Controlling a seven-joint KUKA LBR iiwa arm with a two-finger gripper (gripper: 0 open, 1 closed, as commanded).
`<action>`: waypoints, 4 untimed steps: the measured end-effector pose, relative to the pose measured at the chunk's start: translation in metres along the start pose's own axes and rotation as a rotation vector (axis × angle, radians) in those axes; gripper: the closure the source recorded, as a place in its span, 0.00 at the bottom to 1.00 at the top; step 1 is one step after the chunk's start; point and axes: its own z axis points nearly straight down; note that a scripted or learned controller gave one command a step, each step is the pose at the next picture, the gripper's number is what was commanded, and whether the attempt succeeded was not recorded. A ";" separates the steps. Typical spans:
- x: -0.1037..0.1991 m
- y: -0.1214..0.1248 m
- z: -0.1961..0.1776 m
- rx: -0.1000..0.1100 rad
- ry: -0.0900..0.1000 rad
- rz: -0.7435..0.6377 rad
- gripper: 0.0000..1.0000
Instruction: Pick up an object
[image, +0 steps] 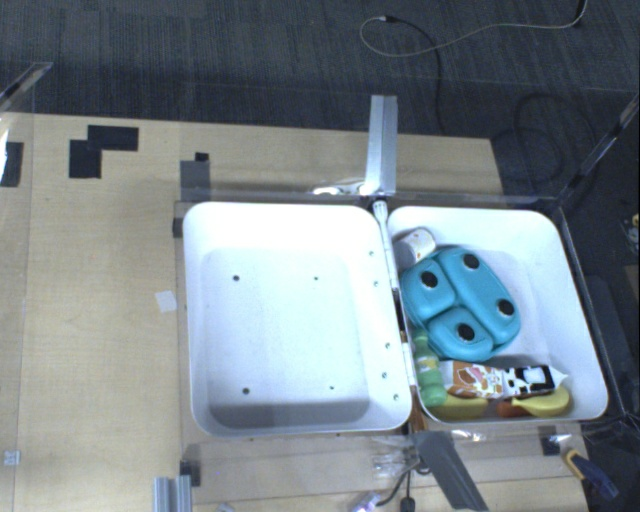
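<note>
Camera view: a slanted look down on two shallow white plastic bins; the left bin (280, 400) and the right bin (545, 240) sit side by side.
Landmark: a broad turquoise moulded plastic tray with three dark round hollows (460, 300), against the right bin's left wall.
Behind the tray: a small pale grey rounded cup or cap (416, 243), touching the tray's far edge.
In front of the tray: a flat printed foil packet (500, 380), with a yellow curved piece (545, 404) just beyond it, at the near wall.
Gripper: cannot tell its state.
Handling, as a judgement: the tray looks stiff, light and slick; pinching a rim edge seems surer than its domed top. The packet looks soft and crinkly.
</note>
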 end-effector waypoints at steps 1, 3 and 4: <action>0.002 0.000 -0.010 -0.002 0.000 -0.010 1.00; 0.005 -0.001 -0.031 -0.007 0.003 -0.031 1.00; 0.007 -0.001 -0.042 -0.009 0.005 -0.042 1.00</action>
